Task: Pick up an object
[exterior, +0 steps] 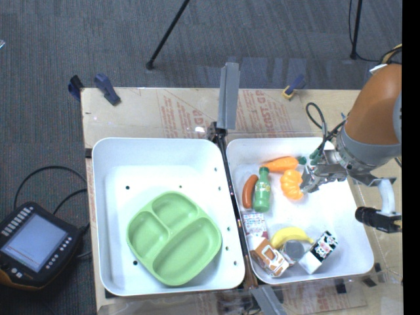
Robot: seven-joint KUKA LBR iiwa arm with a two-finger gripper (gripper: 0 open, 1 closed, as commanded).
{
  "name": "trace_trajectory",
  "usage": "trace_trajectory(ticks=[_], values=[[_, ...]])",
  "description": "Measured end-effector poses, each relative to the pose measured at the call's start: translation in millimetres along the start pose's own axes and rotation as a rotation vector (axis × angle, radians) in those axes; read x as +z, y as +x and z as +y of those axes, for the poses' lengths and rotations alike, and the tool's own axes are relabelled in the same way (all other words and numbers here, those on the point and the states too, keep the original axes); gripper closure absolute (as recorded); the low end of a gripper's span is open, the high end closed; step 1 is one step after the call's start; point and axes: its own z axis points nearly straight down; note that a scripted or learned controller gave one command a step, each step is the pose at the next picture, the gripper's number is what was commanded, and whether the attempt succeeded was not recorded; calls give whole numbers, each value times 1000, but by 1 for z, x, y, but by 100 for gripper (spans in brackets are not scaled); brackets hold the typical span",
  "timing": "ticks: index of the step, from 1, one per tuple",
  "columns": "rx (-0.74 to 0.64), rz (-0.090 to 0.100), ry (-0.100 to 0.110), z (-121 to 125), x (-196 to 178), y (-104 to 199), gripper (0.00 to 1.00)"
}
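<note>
Toys crowd the right bin, and that is where we find the hand — low over the bin's middle, at the end of the grey arm with its orange band. We cannot tell whether it is wide or narrow; dark wrist parts blur together there. Touching the hand, or just short of it on its left, sits an orange pumpkin-like toy; we see nothing clearly gripped. Just beyond that toy, toward the bin's far wall, lies a carrot. Further left of the hand a green bottle lies beside a sausage, the two nearly touching. Nearer the camera than the hand, a banana curves over a small round tin, with a cow-patterned carton on its right and a brown packet and a red-and-white box on its left. Well to the hand's left, the other bin holds a green divided plate. Both bins rest on the table.
</note>
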Motion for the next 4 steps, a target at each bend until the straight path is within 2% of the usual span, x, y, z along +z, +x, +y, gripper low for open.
trace_trajectory(ticks=[1,2,3,4], values=[[-134,-3,-7,-33,-30,-1,100],[-133,-5,-8,18,-86,73,100],[-316,-4,-6,12,17,74,100],[-327,-6,-8,-9,-80,60,100]])
